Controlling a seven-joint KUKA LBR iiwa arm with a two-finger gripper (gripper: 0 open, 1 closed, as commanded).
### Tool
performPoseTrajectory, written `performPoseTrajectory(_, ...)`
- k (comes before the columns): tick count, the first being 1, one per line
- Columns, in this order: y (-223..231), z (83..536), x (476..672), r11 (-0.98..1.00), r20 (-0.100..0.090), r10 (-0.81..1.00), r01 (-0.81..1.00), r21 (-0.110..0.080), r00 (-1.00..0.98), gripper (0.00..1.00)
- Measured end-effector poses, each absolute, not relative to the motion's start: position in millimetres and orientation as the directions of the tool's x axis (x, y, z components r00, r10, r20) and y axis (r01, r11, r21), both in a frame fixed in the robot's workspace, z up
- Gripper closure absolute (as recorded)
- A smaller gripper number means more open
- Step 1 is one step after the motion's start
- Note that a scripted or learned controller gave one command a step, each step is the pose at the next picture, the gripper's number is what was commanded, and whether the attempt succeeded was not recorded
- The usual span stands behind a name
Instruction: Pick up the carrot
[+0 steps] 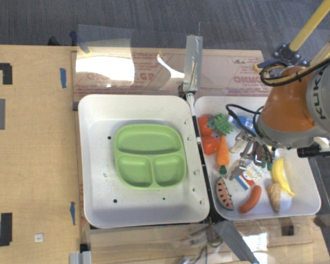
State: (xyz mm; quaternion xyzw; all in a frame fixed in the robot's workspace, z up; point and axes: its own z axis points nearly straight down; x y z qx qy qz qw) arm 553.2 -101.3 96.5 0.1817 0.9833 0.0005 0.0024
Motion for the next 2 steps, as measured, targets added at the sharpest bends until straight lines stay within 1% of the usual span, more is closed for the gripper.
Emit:
performPoseTrajectory(1,-93,90,557.8,0.882,-0.007,0.471,0.471,0.003,-0.882,0.0)
performPoseTrajectory(2,-97,90,603.1,0.729,-0.009,0.685,0.685,0.007,-0.728,0.0)
